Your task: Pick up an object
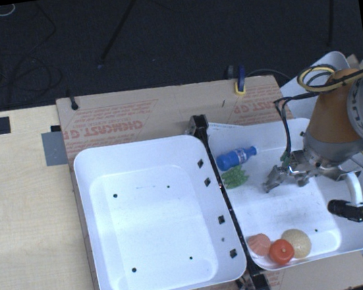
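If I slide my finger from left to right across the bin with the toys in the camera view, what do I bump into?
Blue bottle → red ball → cream ball → gripper area, with the arm's orange band farthest right. The green thing and pink thing overlap others in the order, so I skip them.

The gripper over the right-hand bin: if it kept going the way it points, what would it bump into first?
Probably the green object beside the blue bottle: the gripper points left across the right bin toward it, though its height above the floor is unclear.

Glossy white plastic bins [103,167]
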